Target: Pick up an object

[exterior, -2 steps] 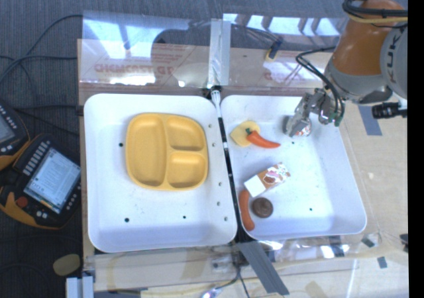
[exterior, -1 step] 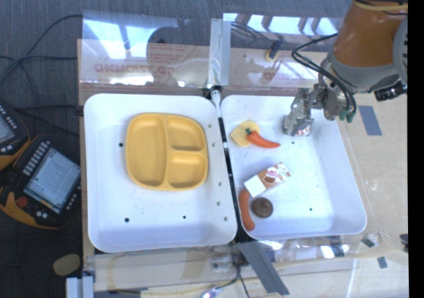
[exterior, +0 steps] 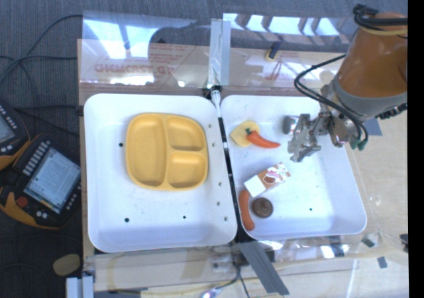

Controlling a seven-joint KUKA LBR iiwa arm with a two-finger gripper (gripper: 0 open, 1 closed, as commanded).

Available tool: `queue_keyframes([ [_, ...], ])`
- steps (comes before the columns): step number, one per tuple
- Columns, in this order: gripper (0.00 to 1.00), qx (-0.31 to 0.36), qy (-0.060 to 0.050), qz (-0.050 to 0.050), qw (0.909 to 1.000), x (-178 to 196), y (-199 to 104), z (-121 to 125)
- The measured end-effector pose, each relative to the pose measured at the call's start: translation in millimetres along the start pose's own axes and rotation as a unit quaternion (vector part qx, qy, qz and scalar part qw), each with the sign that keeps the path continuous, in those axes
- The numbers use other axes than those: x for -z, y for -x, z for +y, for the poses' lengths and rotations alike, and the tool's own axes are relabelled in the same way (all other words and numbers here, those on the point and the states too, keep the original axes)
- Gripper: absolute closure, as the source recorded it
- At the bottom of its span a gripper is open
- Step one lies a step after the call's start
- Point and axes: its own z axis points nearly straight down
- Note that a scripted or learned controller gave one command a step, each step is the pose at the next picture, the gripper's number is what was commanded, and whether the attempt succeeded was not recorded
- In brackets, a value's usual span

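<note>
Camera view, from above at a slant. Two shallow white bins are seen side by side: the left white bin (exterior: 106, 217) and the right white bin (exterior: 331, 214). A yellow plastic plate with three compartments (exterior: 167, 150) lies in the left bin. The grey arm with its orange band (exterior: 374, 58) is seen reaching in from the right, and its metal two-finger gripper (exterior: 299, 139) is held over the upper middle of the right bin. Whether the claw is spread or closed cannot be told, and nothing is seen held by it. Just to its left, apart from it, an orange carrot-shaped toy with a green top (exterior: 261, 140) lies against a pale yellow round piece (exterior: 240, 134). Below the claw, a small red-and-white packet (exterior: 268, 178) is seen, with a brown round disc (exterior: 263, 207) and an orange sausage-shaped toy (exterior: 246, 214) near the bin's lower left corner.
</note>
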Motion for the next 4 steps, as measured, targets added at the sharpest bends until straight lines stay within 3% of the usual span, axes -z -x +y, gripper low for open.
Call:
queue_keyframes([
  [1, 1.0, 0.144, 0.001, 0.0, 0.9896, 11, -51, 20],
  [2, 1.0, 0.213, 0.001, 0.0, 0.9771, 21, -62, 72],
  [3, 1.0, 0.347, 0.002, -0.001, 0.938, 22, -62, 158],
  [4, 1.0, 0.315, 0.002, -0.001, 0.949, 16, -63, 144],
])
